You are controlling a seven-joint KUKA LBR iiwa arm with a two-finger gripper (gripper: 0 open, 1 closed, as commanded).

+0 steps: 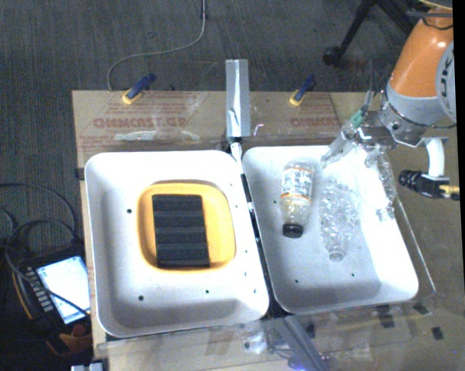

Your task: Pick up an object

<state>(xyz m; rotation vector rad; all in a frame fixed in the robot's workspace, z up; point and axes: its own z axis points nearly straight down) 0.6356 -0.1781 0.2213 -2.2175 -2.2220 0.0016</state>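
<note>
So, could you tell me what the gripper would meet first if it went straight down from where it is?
Probably the right bin floor near its far right corner; the gripper seems beside the clear crinkled bottle, though depth is unclear.

Two bins (pixel 114 301), two bottles (pixel 296 197), one sponge (pixel 184 225)

Both bins (pixel 114 301) look like smooth white plastic with a soft sheen. In the left one lies a yellow sponge (pixel 186 225), matt, with a black ribbed pad on top that looks rough. In the right bin, the bottle (pixel 296 195) is clear glossy plastic with a paper-like label and a black cap; beside it a crumpled clear bottle (pixel 338 211) glints. The table (pixel 137 120) looks like matt brown board under a clear shiny sheet. The arm (pixel 423 57) has a glossy orange shell.
</note>
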